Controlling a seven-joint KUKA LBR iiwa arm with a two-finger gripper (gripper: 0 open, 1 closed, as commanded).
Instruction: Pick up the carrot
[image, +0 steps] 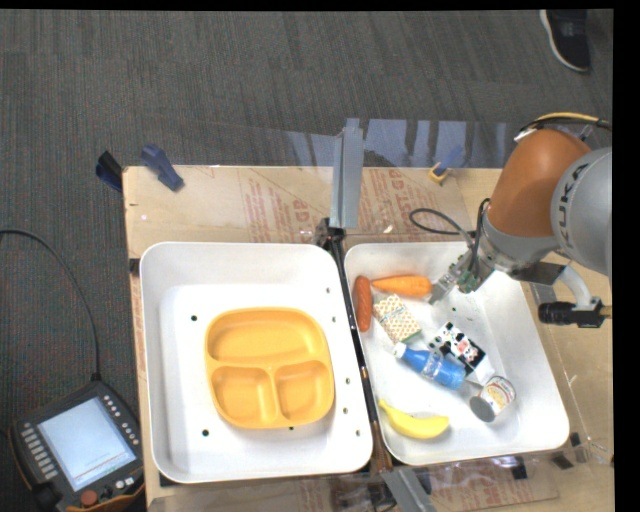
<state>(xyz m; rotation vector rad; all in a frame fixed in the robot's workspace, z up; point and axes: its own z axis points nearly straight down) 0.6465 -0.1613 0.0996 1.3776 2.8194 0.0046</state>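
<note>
One carrot (401, 285) lies in the right bin (545, 395), near its far wall, long axis roughly left-right in view, tapered tip pointing toward the gripper (447, 286). Gripper sits just beside that tip, on the side away from the sausage (362, 302). Opening: cannot tell. Judgement: the grasp needs a short shift along the carrot toward the sausage.

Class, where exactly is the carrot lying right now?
The carrot lies in the right bin, near its far left corner, just left of the end effector and above the patterned packet.
</note>
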